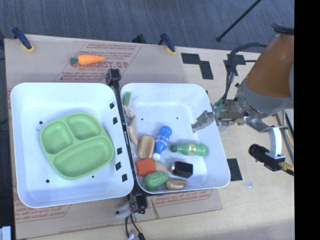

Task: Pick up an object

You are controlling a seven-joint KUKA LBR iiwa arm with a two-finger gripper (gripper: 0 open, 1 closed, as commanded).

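The arm reaches in from the right with its gripper (204, 120) over the right bin's (165, 91) right rim, its state impossible to tell, while the blue bottle (162, 140) and green bottle (190, 149) lie below the bin's bare upper floor.

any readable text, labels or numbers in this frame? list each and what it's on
Nothing reads cleanly.
Red print on the cardboard sheet behind the bins: too blurred to read.
Red print on the cardboard at the front edge: too small to read.
Label on the blue-capped bottle: blurred.
Band on the green bottle: no legible text.
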